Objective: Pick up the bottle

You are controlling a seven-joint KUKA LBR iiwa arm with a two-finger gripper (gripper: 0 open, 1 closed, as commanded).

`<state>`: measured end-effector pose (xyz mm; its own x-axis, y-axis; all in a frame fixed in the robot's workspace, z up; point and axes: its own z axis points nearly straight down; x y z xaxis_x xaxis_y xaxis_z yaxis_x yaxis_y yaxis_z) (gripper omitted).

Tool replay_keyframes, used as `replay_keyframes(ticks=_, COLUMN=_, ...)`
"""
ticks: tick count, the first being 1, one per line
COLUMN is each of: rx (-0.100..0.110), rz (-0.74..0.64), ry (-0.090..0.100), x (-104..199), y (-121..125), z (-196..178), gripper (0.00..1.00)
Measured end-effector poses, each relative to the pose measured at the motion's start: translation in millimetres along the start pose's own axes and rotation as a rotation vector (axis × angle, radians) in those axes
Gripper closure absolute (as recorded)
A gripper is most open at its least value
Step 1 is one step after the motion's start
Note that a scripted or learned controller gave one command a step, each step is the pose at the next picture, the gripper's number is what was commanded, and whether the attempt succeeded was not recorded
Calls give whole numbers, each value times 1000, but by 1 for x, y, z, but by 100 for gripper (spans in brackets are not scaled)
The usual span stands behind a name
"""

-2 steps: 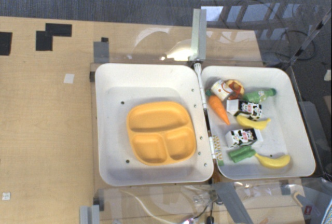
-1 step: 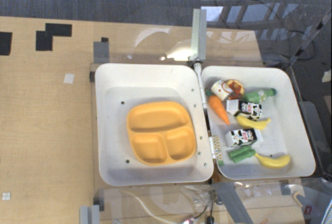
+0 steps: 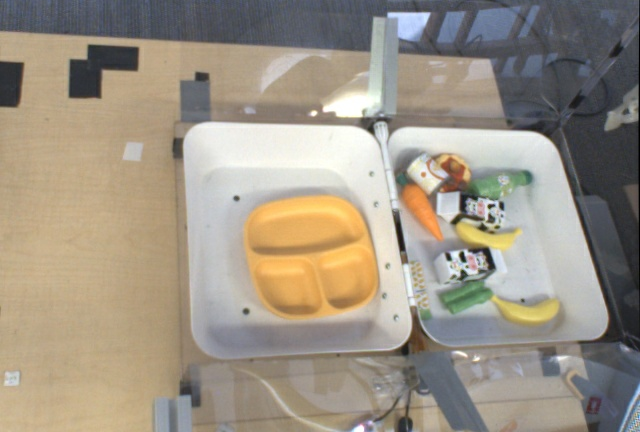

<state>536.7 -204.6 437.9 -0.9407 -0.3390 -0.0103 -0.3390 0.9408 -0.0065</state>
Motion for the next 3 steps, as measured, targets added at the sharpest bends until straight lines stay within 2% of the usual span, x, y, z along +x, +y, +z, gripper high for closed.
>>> replay_keyframes(ticks=1, rx=-2, rz=120, ry=2, x=-13, y=33, z=89, gripper=0)
replay_keyframes(ticks=2, rx=-1, rz=-459, ry=0, x=8, y=2, z=0, gripper=0)
replay_keyframes(ticks=3, rx=-3, rz=-881, ry=-2, x=-91, y=-32, z=1, gripper=0)
